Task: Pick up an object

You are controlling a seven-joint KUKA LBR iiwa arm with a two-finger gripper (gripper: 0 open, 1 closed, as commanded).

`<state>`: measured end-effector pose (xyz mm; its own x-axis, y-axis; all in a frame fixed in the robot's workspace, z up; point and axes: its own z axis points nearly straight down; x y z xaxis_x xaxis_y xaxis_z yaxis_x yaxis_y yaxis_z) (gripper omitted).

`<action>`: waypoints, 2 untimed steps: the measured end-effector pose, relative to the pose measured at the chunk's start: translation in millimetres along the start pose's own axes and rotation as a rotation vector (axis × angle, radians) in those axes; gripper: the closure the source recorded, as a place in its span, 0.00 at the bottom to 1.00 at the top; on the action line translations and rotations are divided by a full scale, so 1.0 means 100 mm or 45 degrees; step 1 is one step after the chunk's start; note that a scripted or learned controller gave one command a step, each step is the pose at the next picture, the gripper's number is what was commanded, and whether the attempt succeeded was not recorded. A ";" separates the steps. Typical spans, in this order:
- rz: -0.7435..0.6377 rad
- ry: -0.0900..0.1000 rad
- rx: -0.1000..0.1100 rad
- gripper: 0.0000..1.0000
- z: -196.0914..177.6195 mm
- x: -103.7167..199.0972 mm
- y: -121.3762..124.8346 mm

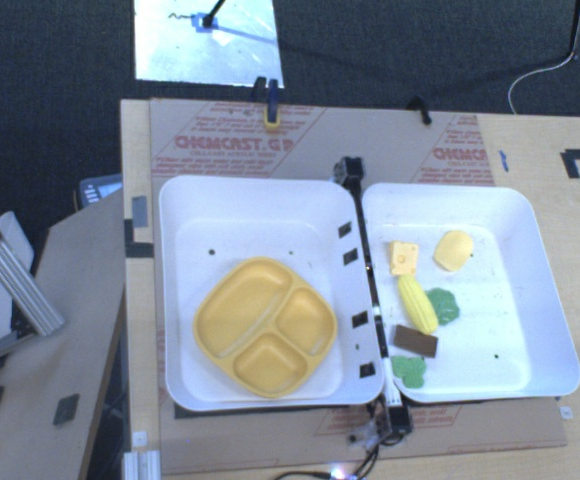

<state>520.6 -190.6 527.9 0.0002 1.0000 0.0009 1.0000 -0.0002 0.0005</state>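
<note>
The right bin [530, 268] holds several toy foods. A yellow cheese wedge [403, 258] lies near its left wall. A pale yellow lemon-like piece [454, 250] sits to the right of the cheese. Below them a yellow corn cob [417, 302] lies slantwise, touching a green leafy piece [443, 306]. A brown chocolate-like bar [415, 342] lies lower, with another green piece [408, 370] at the bin's front left corner.
The left bin [200, 218] holds a yellow divided tray [263, 324] with three compartments. Black clips [350, 258] run along the seam between the bins. A shiny metal plate [207, 28] lies on the dark floor behind the bench.
</note>
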 end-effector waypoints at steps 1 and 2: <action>0.000 -0.003 -0.004 1.00 -0.08 -0.12 -0.22; -0.006 -0.004 -0.004 1.00 -0.08 -0.07 -0.05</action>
<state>515.4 -198.0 535.5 -0.0047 1.0000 -0.0025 1.0000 0.0047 0.0040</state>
